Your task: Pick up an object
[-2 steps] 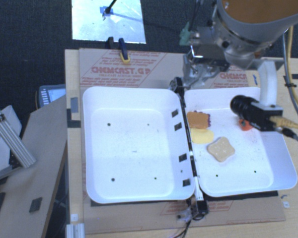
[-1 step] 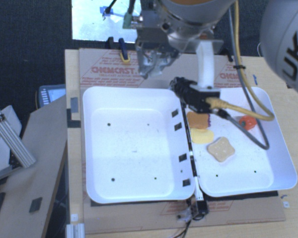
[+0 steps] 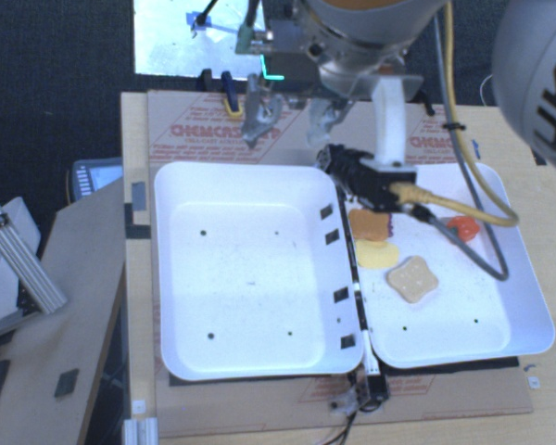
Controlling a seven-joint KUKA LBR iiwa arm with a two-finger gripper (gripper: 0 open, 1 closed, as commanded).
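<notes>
The gripper [image 3: 285,128] hangs above the bins' far edge, jaws apart and gripping nothing, so no pick is made yet, while the toast-like piece [image 3: 412,279], yellow piece [image 3: 378,255] and orange piece [image 3: 370,224] lie in the right bin [image 3: 514,327]

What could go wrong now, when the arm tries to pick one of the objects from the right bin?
1. The orange-brown piece and the yellow piece touch each other, so a grasp may catch both or push one away.
2. They lie close to the divider, which the gripper could hit.
3. The yellow cable hangs over the red object.
</notes>
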